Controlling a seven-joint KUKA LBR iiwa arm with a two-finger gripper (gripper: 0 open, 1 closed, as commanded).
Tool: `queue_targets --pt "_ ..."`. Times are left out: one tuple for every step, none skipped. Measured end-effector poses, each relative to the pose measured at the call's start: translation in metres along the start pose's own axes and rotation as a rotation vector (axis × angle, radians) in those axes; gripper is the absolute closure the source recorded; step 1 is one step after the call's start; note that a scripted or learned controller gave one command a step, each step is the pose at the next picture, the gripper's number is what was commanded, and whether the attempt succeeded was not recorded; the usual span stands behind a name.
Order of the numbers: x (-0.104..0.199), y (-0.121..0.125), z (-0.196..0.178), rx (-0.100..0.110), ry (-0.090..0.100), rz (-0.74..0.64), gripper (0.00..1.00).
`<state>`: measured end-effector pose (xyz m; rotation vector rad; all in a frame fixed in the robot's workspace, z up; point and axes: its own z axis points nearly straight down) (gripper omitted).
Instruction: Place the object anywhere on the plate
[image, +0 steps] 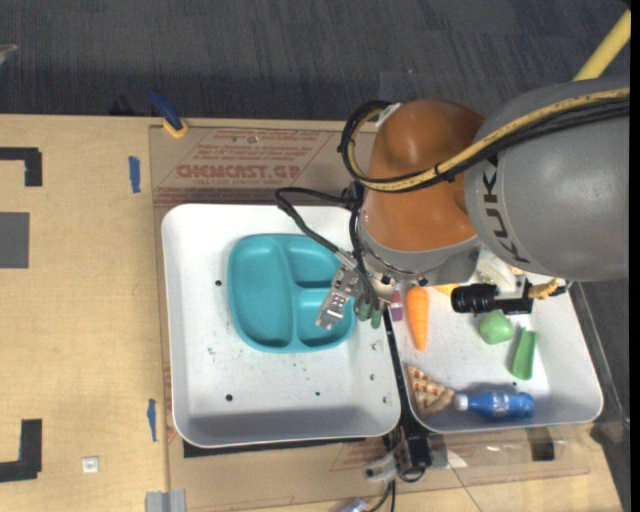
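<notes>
Pincer is hovering over the teal plate's right edge; finger state cannot be determined. Carrot is lying just right of the pincer, in the right bin.

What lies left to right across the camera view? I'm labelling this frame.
Teal plate → tool → carrot → blue bottle → green pepper. The waffle piece and the round green object overlap these in order, so they are left out.
</notes>
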<state>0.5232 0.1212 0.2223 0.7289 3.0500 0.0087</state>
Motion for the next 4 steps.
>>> queue_targets --pt "-0.031 -0.070 0.010 0.006 0.003 -0.166 1.00" --pt "-0.027 0.011 0.031 0.001 0.002 -0.173 1.00" --pt "-0.011 0.094 0.017 -0.001 0.000 -0.261 1.00" --pt "-0.013 0.092 0.018 0.001 0.000 -0.258 0.00"
